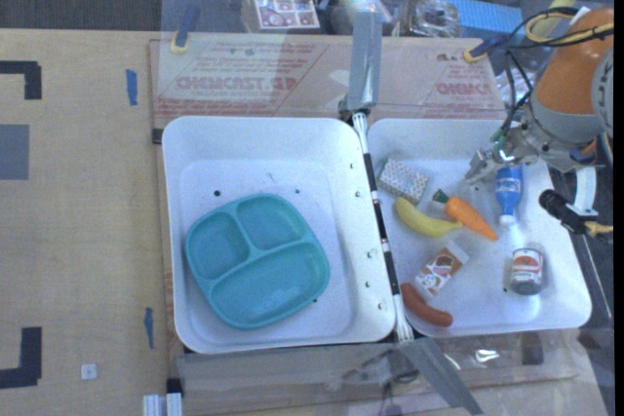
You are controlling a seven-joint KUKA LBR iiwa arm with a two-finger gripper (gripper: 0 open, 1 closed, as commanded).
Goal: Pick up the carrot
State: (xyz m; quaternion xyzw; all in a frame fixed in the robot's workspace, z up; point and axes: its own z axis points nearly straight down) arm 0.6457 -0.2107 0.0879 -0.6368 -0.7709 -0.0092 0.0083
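The orange carrot (471,217) with a green top lies in the right bin (561,312), pointing down-right, just right of a yellow banana (424,219). My gripper (486,163) hangs over the upper part of that bin, up and slightly right of the carrot and apart from it. A blue bottle (507,191) lies right beside the gripper, between it and the bin's right side. Nothing shows held in the gripper.
The right bin also holds a pale checked sponge (404,178), a small carton (441,272), a sausage (426,305) and a can (526,270). A teal divided plate (256,258) lies in the left bin (195,151). Boxes and clutter stand behind the bins.
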